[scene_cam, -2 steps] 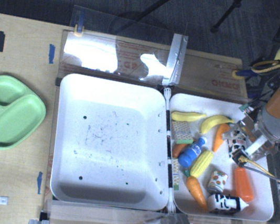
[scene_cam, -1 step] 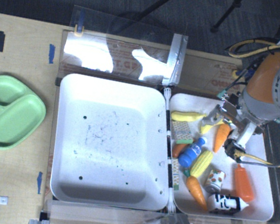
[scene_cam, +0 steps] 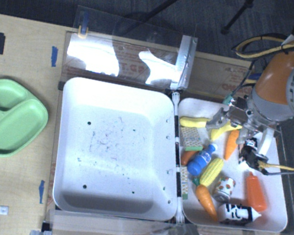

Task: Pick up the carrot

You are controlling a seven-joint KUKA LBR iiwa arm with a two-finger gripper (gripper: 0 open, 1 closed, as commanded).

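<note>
A: Over the right bin [scene_cam: 281, 217] the arm [scene_cam: 287, 82] hangs, gripper [scene_cam: 234, 123] above a carrot [scene_cam: 232, 143] at the back. Can't tell its grip.

B: Approach step, I'd guess. Next: descend squarely.

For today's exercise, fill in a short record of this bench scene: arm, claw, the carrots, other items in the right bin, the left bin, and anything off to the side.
arm: grey with orange band, over the right bin
claw: low over the bin's far end
carrots: one carrot upright just below the claw; another lying near the front
other items: corn cob, blue bottle, banana, orange bottle
left bin: white
side: green divided plate on the bench
</note>
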